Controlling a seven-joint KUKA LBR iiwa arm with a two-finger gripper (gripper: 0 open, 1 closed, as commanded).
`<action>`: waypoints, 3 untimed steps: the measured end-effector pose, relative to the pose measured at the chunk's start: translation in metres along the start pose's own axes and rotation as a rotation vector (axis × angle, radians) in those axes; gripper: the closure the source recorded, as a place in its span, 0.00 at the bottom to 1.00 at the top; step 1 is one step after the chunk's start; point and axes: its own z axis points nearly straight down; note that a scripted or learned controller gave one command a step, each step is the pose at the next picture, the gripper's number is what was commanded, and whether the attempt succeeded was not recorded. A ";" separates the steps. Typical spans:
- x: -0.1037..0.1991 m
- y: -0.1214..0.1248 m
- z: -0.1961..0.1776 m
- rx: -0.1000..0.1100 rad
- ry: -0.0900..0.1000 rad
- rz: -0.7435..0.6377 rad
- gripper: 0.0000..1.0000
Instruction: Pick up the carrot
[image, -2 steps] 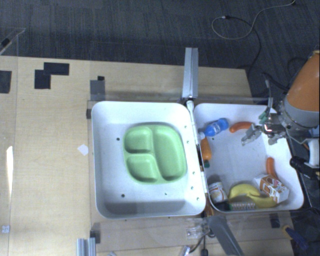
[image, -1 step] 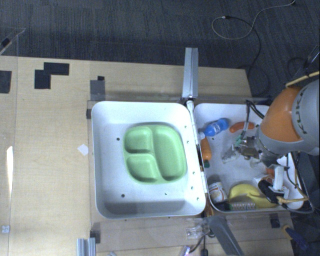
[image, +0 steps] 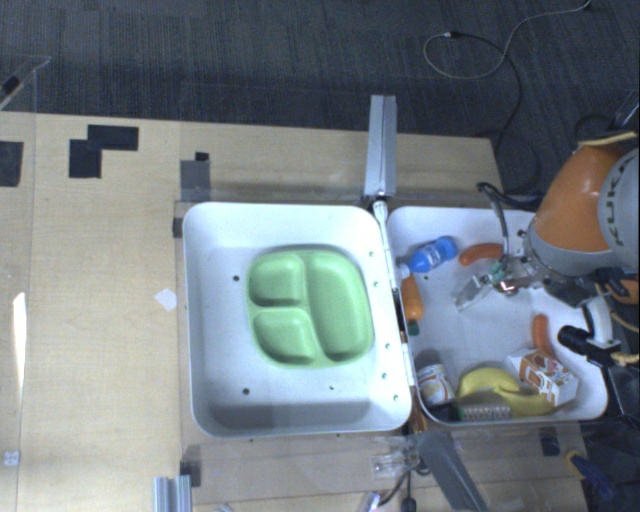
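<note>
Nearest the camera, along the front wall of the right bin (image: 590, 405), a yellow banana (image: 497, 385) lies on its side with a dark, brush-like object (image: 487, 410) pressed against its front edge. Just left of the banana a small can (image: 432, 382) sits in the bin's front left corner, and to the right of it a small printed carton (image: 546, 376) rests tilted near the front right. A short orange-red sausage-shaped piece (image: 541, 331) lies just behind the carton.

The carrot (image: 411, 299) lies farther back, tight against the left wall of the right bin, beside the divider between the two bins. It is a short, stubby orange piece, lengthwise along the wall, with a darker spot near its front end. Nothing rests on it; the can is near its front end and a blue and white bottle (image: 432, 254) lies just behind it.

In the left bin (image: 215, 300) a green three-compartment tray (image: 310, 305) sits in the middle.

The gripper (image: 488, 283) hangs over the middle of the right bin, well apart from the carrot, its metal fingers slightly apart with nothing between them. Just behind it lies a red-orange sausage-like item (image: 481, 253), near the bottle. The grey and orange arm (image: 590, 210) comes in from the right rear.
</note>
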 end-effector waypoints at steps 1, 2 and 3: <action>0.001 0.003 -0.012 -0.006 0.000 -0.002 1.00; -0.041 -0.025 0.000 0.003 0.000 0.405 1.00; 0.008 0.012 -0.081 0.009 0.001 0.688 1.00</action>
